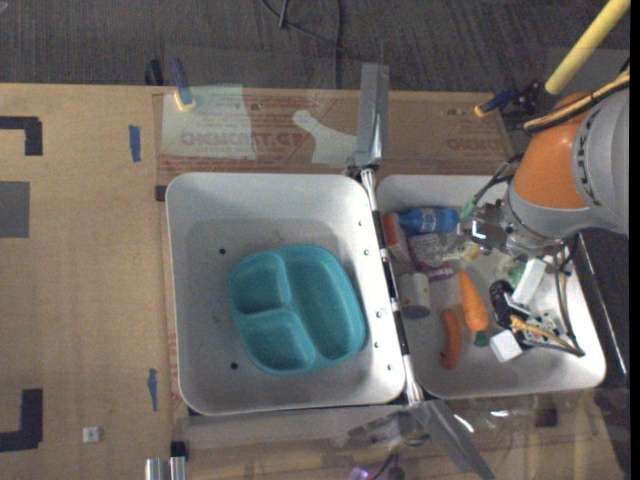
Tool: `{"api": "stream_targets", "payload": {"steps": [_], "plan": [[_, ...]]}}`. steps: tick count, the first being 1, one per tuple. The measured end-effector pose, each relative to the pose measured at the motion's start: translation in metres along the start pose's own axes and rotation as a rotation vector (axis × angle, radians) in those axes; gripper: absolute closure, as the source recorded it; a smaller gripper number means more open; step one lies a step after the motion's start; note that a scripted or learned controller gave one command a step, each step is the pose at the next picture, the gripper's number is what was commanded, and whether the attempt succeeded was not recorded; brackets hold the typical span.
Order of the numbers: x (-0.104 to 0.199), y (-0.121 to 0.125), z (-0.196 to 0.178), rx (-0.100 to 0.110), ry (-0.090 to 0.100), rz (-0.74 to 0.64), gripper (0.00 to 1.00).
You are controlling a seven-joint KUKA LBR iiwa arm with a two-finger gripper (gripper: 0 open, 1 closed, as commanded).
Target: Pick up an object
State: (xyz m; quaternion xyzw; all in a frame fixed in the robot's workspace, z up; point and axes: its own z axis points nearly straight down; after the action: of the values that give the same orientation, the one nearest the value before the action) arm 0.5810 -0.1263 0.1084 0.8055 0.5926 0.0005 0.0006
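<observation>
Arm (590,168) reaches in from 3 o'clock over right bin (580,373); hand (487,230) low at bin's 12 o'clock, beside blue-labelled bottle (428,220); finger state cannot tell. Left bin (200,208) holds teal divided tray (296,308). Right bin clutter: can (414,294), orange carrot (472,301), red sausage (451,336), white block (505,346). Cardboard (230,133) lettering reversed, unreadable.

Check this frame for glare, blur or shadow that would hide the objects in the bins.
Camera view: even overhead light, soft focus throughout; the teal tray in the left bin reads clearly; the arm overhangs the right bin, and the small items beside the orange carrot blur together; the clear panels at the bins' far edge carry pale reflections.
</observation>
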Motion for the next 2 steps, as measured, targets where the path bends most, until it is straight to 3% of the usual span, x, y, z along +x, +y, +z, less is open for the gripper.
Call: {"api": "stream_targets", "payload": {"steps": [1, 2], "plan": [[-0.0127, -0.014, 0.013, -0.023, 0.007, -0.043, 0.0], [-0.0132, -0.0133, 0.0031, -0.024, 0.009, -0.04, 1.0]]}}
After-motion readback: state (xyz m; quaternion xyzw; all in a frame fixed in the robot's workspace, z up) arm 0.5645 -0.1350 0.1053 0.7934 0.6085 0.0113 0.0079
